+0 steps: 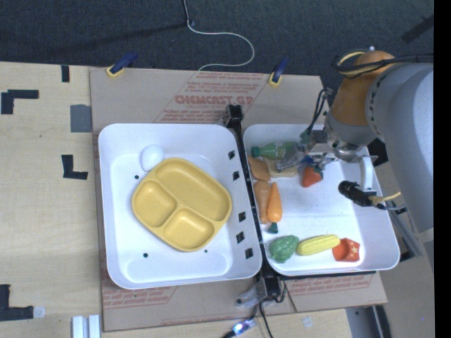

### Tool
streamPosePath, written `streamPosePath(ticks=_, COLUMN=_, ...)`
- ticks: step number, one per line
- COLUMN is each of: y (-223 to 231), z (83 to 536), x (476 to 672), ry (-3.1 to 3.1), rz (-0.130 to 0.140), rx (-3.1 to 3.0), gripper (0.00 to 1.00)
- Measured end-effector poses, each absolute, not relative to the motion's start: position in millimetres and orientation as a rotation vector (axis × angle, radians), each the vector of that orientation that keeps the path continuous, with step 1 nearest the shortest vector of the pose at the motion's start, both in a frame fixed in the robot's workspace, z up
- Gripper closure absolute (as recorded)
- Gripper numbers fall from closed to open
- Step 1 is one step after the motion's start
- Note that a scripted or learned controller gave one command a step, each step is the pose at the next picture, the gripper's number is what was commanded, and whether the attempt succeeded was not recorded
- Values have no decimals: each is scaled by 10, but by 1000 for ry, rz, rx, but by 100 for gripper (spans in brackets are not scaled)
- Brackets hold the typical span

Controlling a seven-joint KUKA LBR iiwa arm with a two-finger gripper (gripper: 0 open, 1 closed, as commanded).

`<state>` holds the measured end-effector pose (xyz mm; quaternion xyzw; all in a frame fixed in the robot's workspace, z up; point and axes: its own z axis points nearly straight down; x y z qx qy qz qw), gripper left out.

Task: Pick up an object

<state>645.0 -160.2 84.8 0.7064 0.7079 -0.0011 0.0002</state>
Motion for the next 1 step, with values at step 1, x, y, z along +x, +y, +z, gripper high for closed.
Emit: streamPosePath(ticks=1, y=-1585, z=947, x=6462, ry=2227, rz=1, rx=2218, gripper=100)
